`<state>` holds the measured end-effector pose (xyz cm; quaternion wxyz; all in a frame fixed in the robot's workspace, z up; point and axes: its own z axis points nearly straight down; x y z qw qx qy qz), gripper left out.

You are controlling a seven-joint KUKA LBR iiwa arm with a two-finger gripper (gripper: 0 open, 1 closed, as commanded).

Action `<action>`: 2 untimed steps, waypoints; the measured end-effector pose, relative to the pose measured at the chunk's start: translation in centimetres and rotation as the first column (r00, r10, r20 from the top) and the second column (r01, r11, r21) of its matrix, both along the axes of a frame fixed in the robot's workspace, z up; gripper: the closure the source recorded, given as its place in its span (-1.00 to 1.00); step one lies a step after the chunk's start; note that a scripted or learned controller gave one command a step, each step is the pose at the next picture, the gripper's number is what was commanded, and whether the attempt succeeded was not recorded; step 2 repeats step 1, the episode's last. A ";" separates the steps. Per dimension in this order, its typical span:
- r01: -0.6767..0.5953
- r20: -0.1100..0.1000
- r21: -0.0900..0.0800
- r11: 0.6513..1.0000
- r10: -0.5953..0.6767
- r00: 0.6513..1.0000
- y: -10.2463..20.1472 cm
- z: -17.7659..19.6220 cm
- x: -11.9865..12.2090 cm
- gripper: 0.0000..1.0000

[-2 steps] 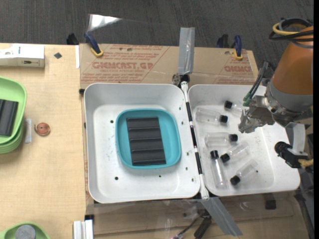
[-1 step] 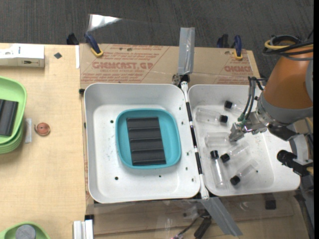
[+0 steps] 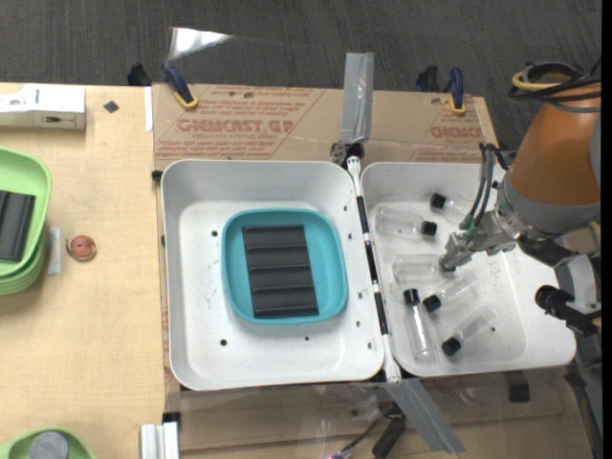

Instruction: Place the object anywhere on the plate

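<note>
Orange-banded arm (image 3: pixel 564 156), gripper (image 3: pixel 452 259) state unclear, 5 clear black-capped vials (image 3: pixel 421 318), 1 teal plate (image 3: pixel 284 266), 2 white bins (image 3: pixel 191 256)

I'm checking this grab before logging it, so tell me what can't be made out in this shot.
- Gripper, camera view: too small and blurred, against clear vials, to tell what it is doing.
- Clear vials in the right bin: transparent on white, so their outlines and exact count are unclear.
- Teal plate in the left bin: the dark ribbed item on it can't be identified.

Teal plate (image 3: pixel 330 256) in left bin (image 3: pixel 191 256); tool (image 3: pixel 451 259) low over clear vials (image 3: pixel 419 325) in right bin (image 3: pixel 545 347).
</note>
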<state>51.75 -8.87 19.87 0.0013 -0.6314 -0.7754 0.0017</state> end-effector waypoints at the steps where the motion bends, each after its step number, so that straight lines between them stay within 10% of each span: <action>1: 0.002 0.000 -0.001 1.000 -0.002 1.000 -0.1 0.8 0.1 1.00; 2: 0.002 0.000 -0.001 1.000 -0.002 1.000 -0.1 0.8 0.1 1.00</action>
